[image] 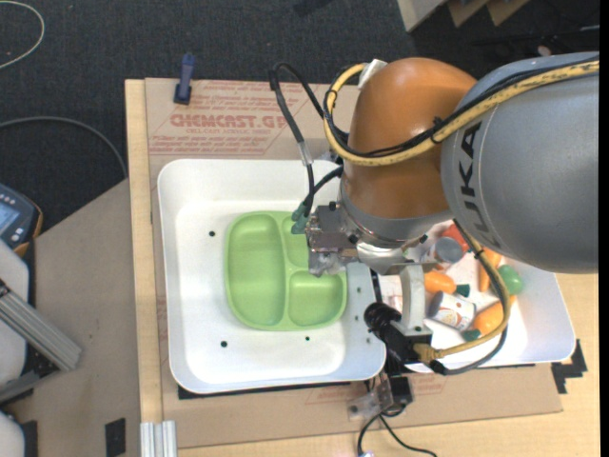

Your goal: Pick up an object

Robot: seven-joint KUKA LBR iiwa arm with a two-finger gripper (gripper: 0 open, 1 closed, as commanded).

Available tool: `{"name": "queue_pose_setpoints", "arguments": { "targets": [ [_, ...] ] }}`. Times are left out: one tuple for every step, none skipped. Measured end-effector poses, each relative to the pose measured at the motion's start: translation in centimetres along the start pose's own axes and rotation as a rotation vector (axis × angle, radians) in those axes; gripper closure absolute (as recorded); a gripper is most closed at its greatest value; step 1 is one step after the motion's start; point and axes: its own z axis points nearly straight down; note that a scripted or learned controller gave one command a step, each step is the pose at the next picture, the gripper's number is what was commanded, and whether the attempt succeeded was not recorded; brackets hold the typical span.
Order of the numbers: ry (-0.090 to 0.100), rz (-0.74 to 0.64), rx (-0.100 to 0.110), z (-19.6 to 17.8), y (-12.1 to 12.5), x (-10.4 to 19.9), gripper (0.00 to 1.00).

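Arm (533,160) is a fat grey casing w/ dark "KUKA" lettering partly visible on its side, approx. up and right of the gripper (324,248). Directly above the gripper sits the rounded orange band (404,131) (glossy, dome-like from this angle), then a silver-grey ring below it. Yellow-and-black braided cable (457,112) runs across the orange dome and along the grey casing; thin black cables (290,103) loop up-left of the gripper. Gripper body is small, grey metal w/ a green bit at its upper-left edge. Right and below it: a pale bracket (413,298), black connector (383,320), more yellow cable curling under.
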Motion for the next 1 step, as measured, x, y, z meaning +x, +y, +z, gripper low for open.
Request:
{"name": "queue_pose_setpoints", "arguments": {
  "targets": [
    [0.015, -0.016, -0.033, -17.41, 0.57, 3.45, 1.0]
  ]
}}
